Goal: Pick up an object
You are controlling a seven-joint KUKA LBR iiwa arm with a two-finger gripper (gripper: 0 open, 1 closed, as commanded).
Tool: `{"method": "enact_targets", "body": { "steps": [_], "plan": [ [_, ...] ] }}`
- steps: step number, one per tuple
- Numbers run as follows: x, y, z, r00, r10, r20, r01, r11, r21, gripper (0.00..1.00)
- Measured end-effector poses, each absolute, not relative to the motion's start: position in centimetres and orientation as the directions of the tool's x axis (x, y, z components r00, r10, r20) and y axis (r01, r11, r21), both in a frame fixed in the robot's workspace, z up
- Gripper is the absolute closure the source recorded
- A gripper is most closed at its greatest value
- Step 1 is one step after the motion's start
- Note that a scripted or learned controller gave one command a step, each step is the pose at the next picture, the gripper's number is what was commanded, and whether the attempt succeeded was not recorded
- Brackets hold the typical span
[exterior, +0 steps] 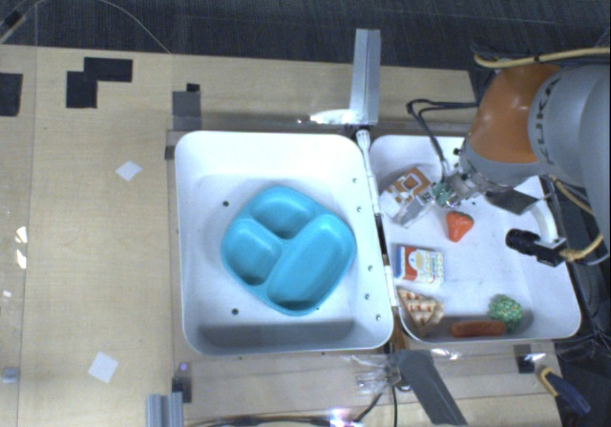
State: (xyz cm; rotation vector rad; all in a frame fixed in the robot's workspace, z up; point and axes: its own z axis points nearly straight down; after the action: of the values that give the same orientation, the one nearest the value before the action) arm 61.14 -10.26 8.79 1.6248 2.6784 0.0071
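The right bin (563, 306) holds several small objects. A brown-and-white snack packet (409, 183) lies at the back left, with my gripper (416, 207) low over its near edge. Just right of the gripper is a red strawberry (459, 225). Nearer the front lie a white carton with orange print (420, 266), a waffle piece (420, 306), a brown sausage (475, 328) and a green broccoli (506, 310). Whether the gripper touches the packet is hidden by the wrist.
The left bin (205, 320) holds a blue divided plate (286, 248). The arm's grey and orange wrist (516, 124) leans in over the right bin's back right corner. A black cable connector (530, 244) hangs above the bin's right side.
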Motion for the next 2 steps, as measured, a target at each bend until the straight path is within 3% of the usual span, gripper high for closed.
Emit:
{"method": "enact_targets", "body": {
  "steps": [1,2],
  "plan": [
    [57.0,-13.2,8.9,-0.434,0.901,-0.007,0.901,0.434,0.008,0.00],
    [54.2,-12.2,8.9,-0.301,0.953,-0.008,0.953,0.301,0.015,0.00]
  ]
}}
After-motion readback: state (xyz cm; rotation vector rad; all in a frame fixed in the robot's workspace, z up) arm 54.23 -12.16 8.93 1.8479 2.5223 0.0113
